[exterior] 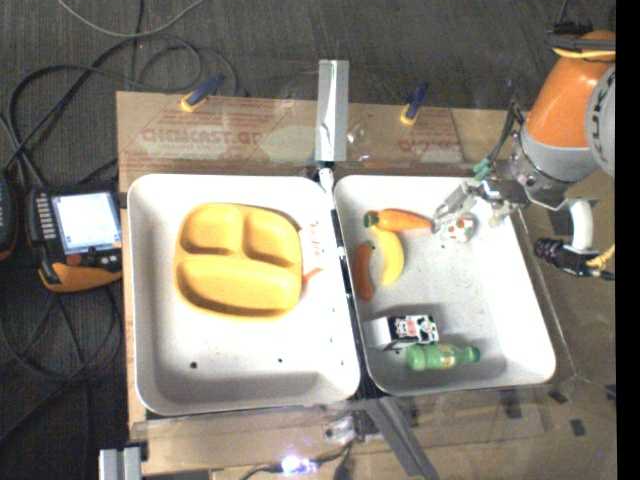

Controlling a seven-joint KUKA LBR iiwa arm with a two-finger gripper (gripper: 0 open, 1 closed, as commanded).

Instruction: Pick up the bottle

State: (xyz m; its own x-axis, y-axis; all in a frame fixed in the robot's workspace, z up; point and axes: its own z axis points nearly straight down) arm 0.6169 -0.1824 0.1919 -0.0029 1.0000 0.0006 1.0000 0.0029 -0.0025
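This is a robotics lab, by every sign around me; a grey carpeted floor [150, 28] lies under loose black cables [60, 88] that loop across it unboxed; a handheld control pendant [80, 230] with a lit screen and an orange casing rests on the floor at the left; the tabletop [230, 133] is a plain brown board with printed lettering, held by blue clamps [203, 91] at its far edge; two shallow white bins [150, 368] sit side by side on it, holding toy food and small test props; an industrial arm [570, 108], grey and orange, reaches in from the right; the metal upright [332, 108] between the bins may be a camera or light mount, though I cannot tell.
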